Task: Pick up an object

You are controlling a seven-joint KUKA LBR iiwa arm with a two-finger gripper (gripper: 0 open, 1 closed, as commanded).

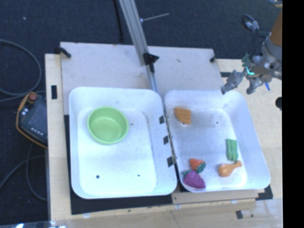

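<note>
The right bin holds an orange-brown bread piece near its back left. A green vegetable stick lies toward the right side. At the front sit an orange-red carrot-like toy, a purple grape bunch and an orange pear-shaped toy. My gripper hangs above the bin's back right corner, away from all the toys. Its two grey fingers are spread apart with nothing between them.
The left bin holds a light green bowl. A slanted aluminium post rises behind the bins. A teach pendant lies off the bench at the left. Cables run on the dark floor.
</note>
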